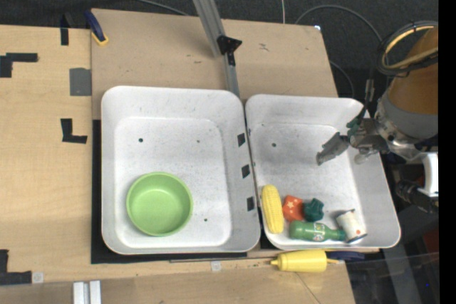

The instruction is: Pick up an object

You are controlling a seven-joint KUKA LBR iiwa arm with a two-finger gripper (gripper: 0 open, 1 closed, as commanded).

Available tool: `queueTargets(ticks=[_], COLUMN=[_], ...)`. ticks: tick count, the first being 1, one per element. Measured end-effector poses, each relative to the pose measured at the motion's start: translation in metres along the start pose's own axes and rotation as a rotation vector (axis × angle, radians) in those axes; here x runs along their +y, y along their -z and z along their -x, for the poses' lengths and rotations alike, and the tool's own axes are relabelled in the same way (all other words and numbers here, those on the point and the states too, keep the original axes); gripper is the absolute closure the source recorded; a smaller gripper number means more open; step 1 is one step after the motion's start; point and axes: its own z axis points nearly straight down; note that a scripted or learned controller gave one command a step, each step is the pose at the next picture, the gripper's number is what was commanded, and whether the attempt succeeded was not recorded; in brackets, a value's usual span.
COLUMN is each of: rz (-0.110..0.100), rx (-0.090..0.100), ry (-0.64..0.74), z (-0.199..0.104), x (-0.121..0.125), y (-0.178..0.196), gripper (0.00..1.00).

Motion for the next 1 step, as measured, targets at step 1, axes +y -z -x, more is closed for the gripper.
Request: queueTargets(ticks=[1], rz=[0.000], rx=[0.000], ry=[-0.001], z=[0.0002], x=[-0.0001], y=[0.0000], gripper=[0.00])
